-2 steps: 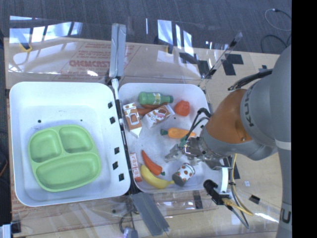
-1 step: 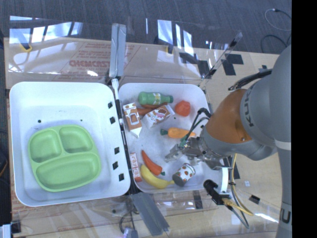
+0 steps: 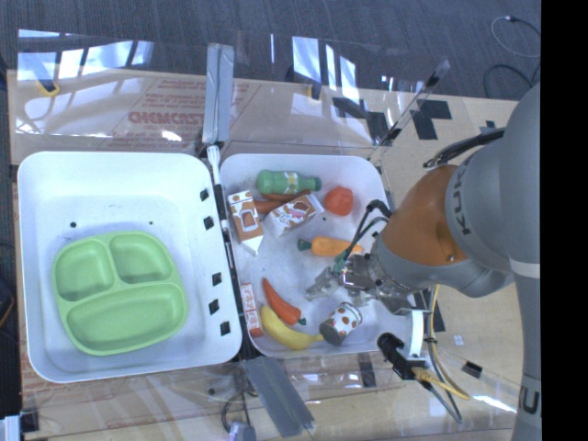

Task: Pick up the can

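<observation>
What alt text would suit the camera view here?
The grey arm's gripper hangs low in the right white bin, just above a small brown-and-white can lying beside a yellow banana. The left white bin holds a green divided plate.

Can in the right bin
The small can (image 3: 342, 322), white with brown spots, lies tilted near the front wall.

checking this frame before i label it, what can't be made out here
- Hand, camera view: metal parts blur together against the white right bin, so its finger state is unreadable.
- Small brown-and-white can, camera view: too small to read its label.
- Two cartons, camera view: print too small to read.
- Grey arm, camera view: cut off by the right edge.
</observation>
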Controlling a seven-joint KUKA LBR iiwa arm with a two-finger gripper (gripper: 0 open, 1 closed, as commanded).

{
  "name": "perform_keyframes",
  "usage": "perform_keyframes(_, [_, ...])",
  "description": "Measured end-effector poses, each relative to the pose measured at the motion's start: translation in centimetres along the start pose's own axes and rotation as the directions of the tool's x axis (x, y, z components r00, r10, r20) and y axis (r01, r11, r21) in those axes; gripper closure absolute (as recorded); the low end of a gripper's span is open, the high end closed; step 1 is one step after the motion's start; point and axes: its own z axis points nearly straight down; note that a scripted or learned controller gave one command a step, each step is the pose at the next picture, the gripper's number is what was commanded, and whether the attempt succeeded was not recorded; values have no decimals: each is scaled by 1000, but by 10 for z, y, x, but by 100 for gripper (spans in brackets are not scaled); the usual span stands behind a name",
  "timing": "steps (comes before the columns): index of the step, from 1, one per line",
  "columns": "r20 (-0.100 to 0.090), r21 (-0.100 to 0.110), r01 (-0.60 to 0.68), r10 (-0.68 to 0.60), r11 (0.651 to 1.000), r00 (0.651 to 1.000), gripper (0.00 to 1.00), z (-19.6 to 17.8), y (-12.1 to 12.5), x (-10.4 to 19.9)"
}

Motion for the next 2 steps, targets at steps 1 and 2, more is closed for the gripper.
perform_keyframes(1, [1,-1,211,-211,978,978,0,0,3,-12])
perform_keyframes(2, [4,-5,227,-227,974,974,0,-151,29,-24])
